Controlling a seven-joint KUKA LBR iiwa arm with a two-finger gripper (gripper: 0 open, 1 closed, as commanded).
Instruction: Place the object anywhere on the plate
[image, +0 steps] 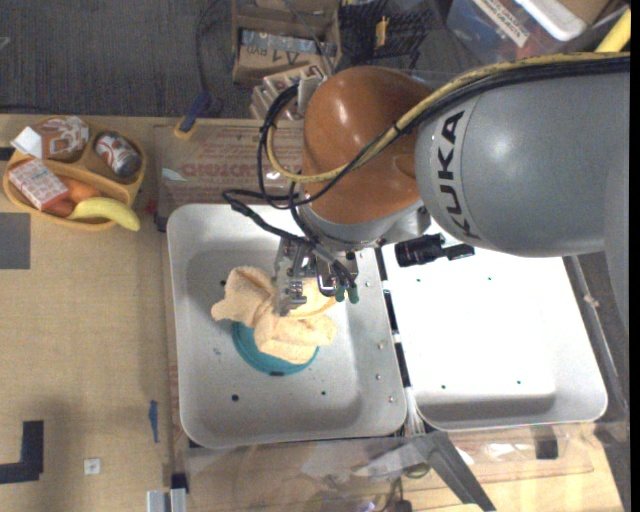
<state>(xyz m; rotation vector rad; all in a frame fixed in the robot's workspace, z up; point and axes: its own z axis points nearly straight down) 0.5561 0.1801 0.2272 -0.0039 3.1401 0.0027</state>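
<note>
The gripper (305, 290) hangs in the left bin (200, 400), its fingers clasping a yellow cloth (272, 315) that drapes below-left over the blue plate (268, 358) near the bin's middle.

The single camera sits fixed above the bench (80, 400) and looks down at a slant — both white bins fall inside the frame, the left bin (200, 400) near the middle, the right bin (520, 390) beside it. The arm (520, 140) enters from the right and looms large, close to the lens — floor and clutter cross the top edge.
</note>
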